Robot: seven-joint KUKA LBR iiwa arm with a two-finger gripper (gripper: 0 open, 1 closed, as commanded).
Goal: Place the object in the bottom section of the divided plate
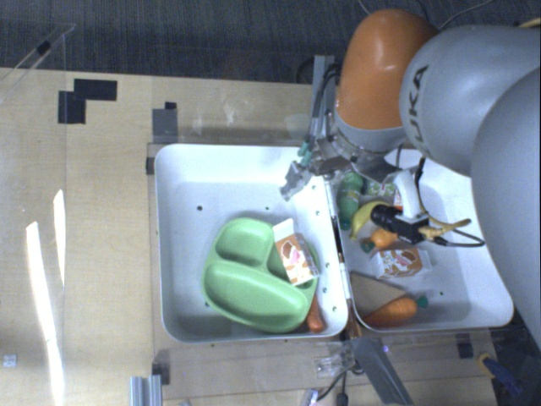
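1. Two white bins sat side by side on the bench. The left bin (182, 227) held a green divided plate (254, 277).
2. A small snack packet (294, 259) with a picture on it lay in the plate's section on the 3 o'clock side. I judged this packet to be the thing for the task, but it was hard to be sure.
3. The packet's long side ran roughly from 11 o'clock to 5 o'clock.
4. An orange thing (315, 318) peeked out at the plate's 4 o'clock edge. It was too hidden to name.
5. The gripper (297, 176) hung over the back of the left bin, close to the wall between the bins.
6. Nothing could be seen between its fingers. Whether they were spread or closed could not be told, for they were small and blurry.
7. From the gripper, the packet lay toward 6 o'clock, near but not touching.
8. The right bin (473, 311) held a banana (362, 216), a carrot (392, 311) and another packet (399, 262).
9. My guess was that the arm would need to come straight down toward 6 o'clock to reach the plate.
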